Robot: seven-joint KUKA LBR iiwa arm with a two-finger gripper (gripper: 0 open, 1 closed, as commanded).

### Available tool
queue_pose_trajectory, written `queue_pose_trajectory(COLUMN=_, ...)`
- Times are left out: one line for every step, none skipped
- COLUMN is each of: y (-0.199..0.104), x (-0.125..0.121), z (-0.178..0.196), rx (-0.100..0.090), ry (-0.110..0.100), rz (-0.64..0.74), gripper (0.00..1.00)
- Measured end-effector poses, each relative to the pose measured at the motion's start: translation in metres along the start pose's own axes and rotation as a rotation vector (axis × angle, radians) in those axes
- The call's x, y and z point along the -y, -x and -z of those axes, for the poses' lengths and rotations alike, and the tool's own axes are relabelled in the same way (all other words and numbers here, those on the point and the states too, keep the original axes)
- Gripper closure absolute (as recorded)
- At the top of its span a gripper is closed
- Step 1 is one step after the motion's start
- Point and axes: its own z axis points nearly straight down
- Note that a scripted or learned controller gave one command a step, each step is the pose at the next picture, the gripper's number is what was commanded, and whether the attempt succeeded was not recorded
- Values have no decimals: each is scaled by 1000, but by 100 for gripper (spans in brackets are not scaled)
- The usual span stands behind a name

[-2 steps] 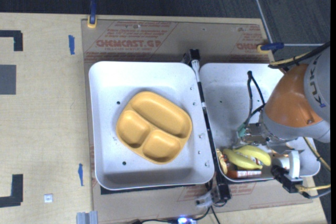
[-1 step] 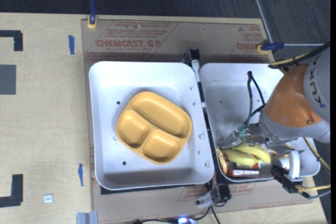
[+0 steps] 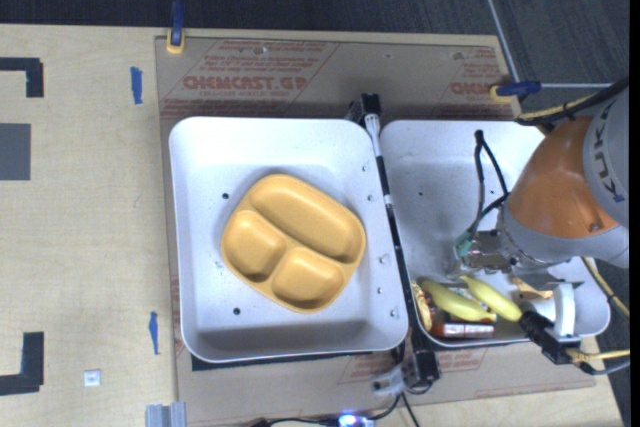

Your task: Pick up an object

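A yellow divided plate (image 3: 292, 241) sits in the left bin (image 3: 195, 215). At the lower right of the frame, the arm (image 3: 565, 190) hangs over the right bin (image 3: 430, 165) — bananas (image 3: 470, 298) and a small red-brown packet (image 3: 462, 327) lie along its near edge. The gripper (image 3: 490, 255) is just above them — its grip I cannot tell.

"CHEMCAST GP" on brown board (image 3: 245, 80)

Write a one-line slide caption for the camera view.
Grey KUKA arm reaches into the right white bin above yellow bananas; a yellow three-compartment plastic tray lies in the left white bin.
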Motion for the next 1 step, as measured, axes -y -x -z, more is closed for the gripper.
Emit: queue_pose_trajectory(y=0, x=0, z=0, rx=0, ry=0, rz=0, gripper=0)
